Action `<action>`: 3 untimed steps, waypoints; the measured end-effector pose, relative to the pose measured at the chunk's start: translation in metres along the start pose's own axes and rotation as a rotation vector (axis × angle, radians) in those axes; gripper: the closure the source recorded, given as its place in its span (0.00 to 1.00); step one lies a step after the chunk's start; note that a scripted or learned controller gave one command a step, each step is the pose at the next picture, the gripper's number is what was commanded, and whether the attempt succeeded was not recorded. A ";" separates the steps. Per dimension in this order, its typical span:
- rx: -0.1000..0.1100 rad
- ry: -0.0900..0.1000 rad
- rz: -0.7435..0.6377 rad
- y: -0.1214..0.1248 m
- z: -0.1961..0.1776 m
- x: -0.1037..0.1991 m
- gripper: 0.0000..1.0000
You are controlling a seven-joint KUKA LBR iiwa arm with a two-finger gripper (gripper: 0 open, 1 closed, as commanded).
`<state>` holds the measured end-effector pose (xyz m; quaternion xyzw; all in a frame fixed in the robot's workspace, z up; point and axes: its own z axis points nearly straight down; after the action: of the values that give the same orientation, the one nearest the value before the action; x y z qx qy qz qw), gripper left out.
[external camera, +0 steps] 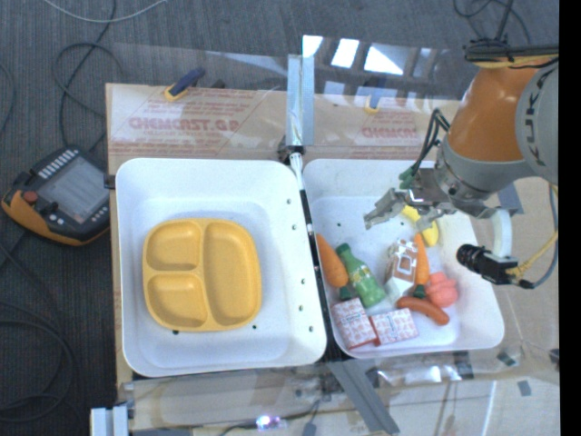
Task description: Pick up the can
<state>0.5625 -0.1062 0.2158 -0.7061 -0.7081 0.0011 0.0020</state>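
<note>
The gripper (392, 207) hangs over the upper middle of the right bin (481, 334), its fingers seemingly spread apart with nothing between them. The can (405, 261), as I judge the small white and orange labelled thing to be, sits just toward 5 o'clock from the gripper, near the bin's centre. It is crowded: a green bottle (361, 278) lies at its 8 o'clock, a slim orange piece (421, 254) touches it at 3 o'clock, a yellow piece (429, 234) sits at 1 o'clock and a sausage (423, 309) at 5 o'clock.

To do the reach well, the gripper should shift toward 5 o'clock until centred over the can, then turn so the fingers drop into the freer gaps at 11 and 6 o'clock rather than onto the neighbours, and go low before closing, since a rounded side could slip out
</note>
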 end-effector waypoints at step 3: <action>-0.020 0.002 0.514 0.050 0.125 -0.069 0.00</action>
<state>0.6126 -0.1746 0.0907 -0.8629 -0.5052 -0.0060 -0.0046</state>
